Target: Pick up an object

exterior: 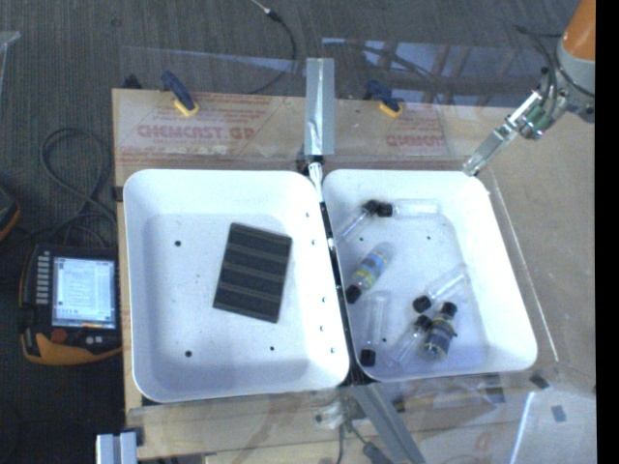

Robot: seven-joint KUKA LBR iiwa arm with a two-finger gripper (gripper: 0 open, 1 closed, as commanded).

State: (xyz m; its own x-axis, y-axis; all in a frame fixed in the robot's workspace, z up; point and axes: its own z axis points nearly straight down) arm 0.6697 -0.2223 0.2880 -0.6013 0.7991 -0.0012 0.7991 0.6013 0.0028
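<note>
Dark carpet surrounds a wooden bench point(542, 259) seen from above, with a teach pendant point(73, 303) lying on the floor at far left, its screen lit and its cable coiled behind it. On the bench, the left bin point(155, 201) holds a single dark ribbed rectangular block point(253, 272), lying flat and slightly turned near the middle. A metal post point(319, 109) stands at the seam between the bins, and two clamps with yellow and blue grips point(179, 93) pin a clear sheet along the back edge. The right bin point(503, 259) carries the clutter: several small clear vials with black caps, among them one near the back wall point(360, 216), a blue-labelled bottle point(369, 269) beside the dividing wall, and a tight cluster of vials point(433, 332) toward the front. At upper right, the arm's gripper point(476, 165) hangs above the bin's far corner, just outside the rim, slender fingers point(498, 143) drawn close into a narrow point with nothing between them. By this view the pick has not begun: every object lies in its bin, none is lifted, and the gripper is well apart from the vials. Choosing a target, descending, closing and lifting all appear left to do.
</note>
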